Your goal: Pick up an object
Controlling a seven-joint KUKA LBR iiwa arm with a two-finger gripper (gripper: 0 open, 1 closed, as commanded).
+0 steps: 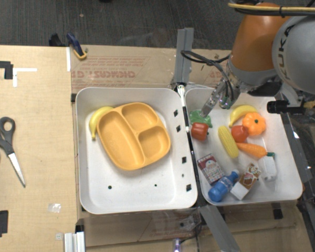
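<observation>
Your gripper [209, 109] hangs low at the back left corner of the right bin [289, 193], its tip touching or just above a green piece [201, 119] beside the red tomato [199, 131]. You cannot tell whether the jaws are apart or clamped (they blur together here). The yellow divided plate [134, 135] and a banana [98, 118] lie in the left bin [94, 193].
</observation>
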